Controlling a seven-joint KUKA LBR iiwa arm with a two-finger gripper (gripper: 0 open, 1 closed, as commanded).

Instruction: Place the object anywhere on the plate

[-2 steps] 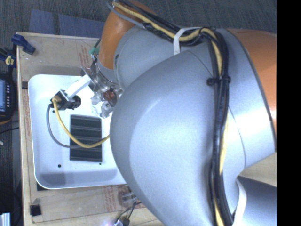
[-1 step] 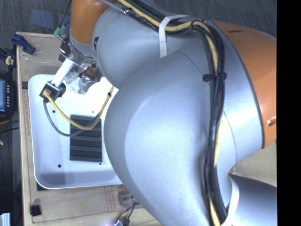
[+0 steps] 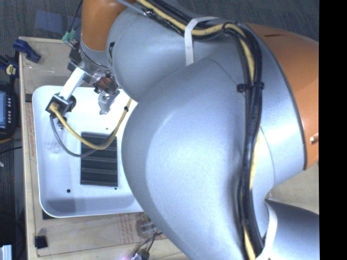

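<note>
Across the right and middle of the camera view, the big grey robot arm (image 3: 206, 145) bulks over the bench, with black and yellow cables strapped along its casing. Its orange band (image 3: 100, 15) sits at the far left of the arm, just above the wrist.

Below that wrist, the small metal two-finger gripper (image 3: 103, 103) hangs over the far part of the shallow white plastic bin (image 3: 39, 145) on the left. It is too small and too blurred to tell whether it is released, clenched or grasping anything. Just left of the gripper, a white bracket with a black end (image 3: 64, 95) juts from the wrist. From it, a thin yellow cable (image 3: 70, 142) loops down over the bin floor.

On that floor, nearer than the gripper and apart from it, lies a dark ribbed rectangular slab (image 3: 99, 162). The cable's loop crosses its far edge. Whether this slab is the task's object or the plate cannot be told.

The pale wooden bench top (image 3: 26, 64) borders the bin on the left, and a blue clamp (image 3: 25, 49) rests at its far corner.
</note>
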